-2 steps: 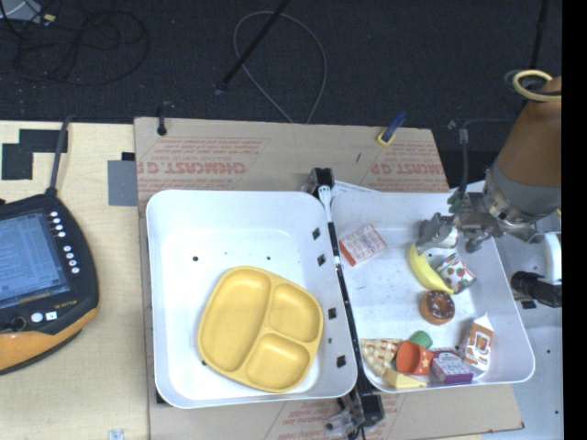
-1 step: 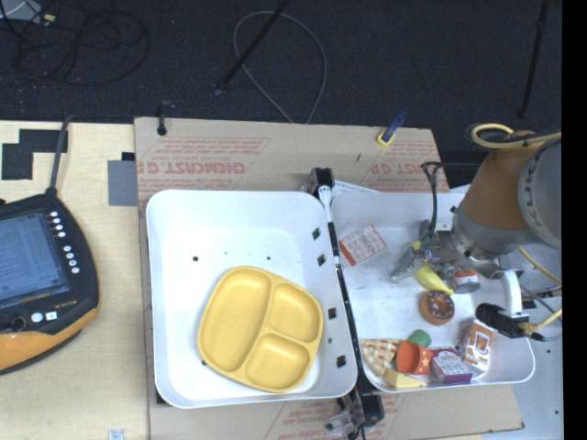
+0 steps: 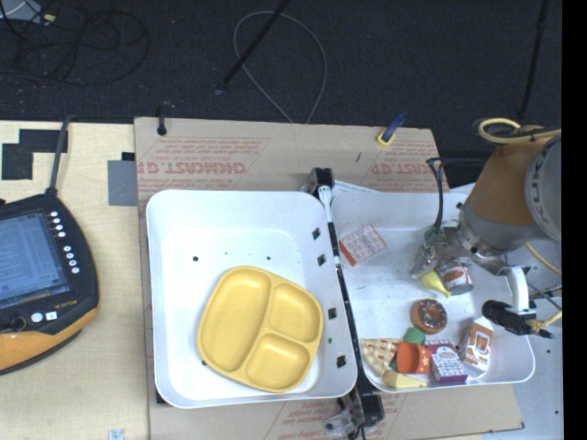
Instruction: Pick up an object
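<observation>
**Arm low in the right bin**

The jaws (image 3: pixel 435 262) sit down in the right bin (image 3: pixel 385 211), beside a yellow toy (image 3: pixel 435 283) and a doughnut (image 3: pixel 428 315); whether they are wide or narrow cannot be told. A yellow tray (image 3: pixel 260 328) lies in the left bin (image 3: pixel 183 236).

Toy foods (image 3: pixel 429 348) clustered in right bin's (image 3: pixel 385 218) near corner, donut (image 3: pixel 428 315) flat.

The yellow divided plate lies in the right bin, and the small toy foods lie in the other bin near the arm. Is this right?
Not quite. The camera view shows the yellow divided plate in the left bin, not the right one. The small toy foods lie in the right bin, near the arm.
</observation>
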Robot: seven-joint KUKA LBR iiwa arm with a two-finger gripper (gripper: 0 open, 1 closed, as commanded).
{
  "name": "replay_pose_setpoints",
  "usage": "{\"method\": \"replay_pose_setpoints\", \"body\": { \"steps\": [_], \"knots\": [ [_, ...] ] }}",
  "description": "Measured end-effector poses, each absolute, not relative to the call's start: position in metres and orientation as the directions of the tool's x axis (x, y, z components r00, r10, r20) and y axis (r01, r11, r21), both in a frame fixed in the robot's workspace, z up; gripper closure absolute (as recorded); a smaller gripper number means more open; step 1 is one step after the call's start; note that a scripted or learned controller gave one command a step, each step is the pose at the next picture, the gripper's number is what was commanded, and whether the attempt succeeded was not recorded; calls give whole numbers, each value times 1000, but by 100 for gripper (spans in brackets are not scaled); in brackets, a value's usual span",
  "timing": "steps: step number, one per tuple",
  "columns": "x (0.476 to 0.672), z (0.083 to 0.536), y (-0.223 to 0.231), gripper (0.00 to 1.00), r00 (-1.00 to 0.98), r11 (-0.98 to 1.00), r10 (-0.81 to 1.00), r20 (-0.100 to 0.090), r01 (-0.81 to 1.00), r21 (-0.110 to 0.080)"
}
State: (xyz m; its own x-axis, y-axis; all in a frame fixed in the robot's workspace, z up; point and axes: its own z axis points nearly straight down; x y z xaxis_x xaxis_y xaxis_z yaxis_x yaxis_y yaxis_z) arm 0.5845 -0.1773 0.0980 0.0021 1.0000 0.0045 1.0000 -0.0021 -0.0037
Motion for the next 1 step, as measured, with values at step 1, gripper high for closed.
{"method": "replay_pose_setpoints", "body": {
  "steps": [1],
  "knots": [
    [549, 120, -85, 100, -6, 7, 1000, 6, 1000, -5]
  ]
}}
